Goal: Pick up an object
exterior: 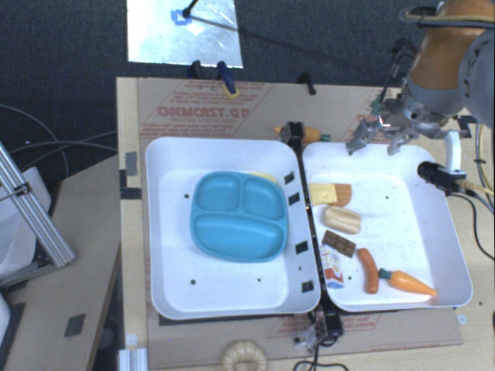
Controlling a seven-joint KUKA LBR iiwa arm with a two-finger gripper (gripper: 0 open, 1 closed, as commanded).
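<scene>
Candidate objects are gathered in the right bin [433, 230], toward its left and near side: a yellow cheese-like wedge [322, 194] with a brown cracker-like piece [343, 194] touching it on the right; a pale bread roll [342, 220] just nearer; a dark chocolate bar [338, 243]; a small printed carton [332, 271] against the left wall; a reddish sausage [369, 270]; and an orange carrot [411, 284] at the near right; all are judged to be light toy foods, mostly stiff and smooth, hence liable to slip or skid on the white floor; the sausage and carrot are judged best taken across their narrow width at mid-length, the roll across its shorter side; the flat chocolate bar is judged hardest to get under; the left bin [170, 207] bears a blue divided plate [237, 216]; the gripper [380, 139] is seen over the far rim of the right bin, well apart from every item, hung below the grey wrist with its orange band, pointed downward; its two fingers are seen spread apart with nothing between them
</scene>
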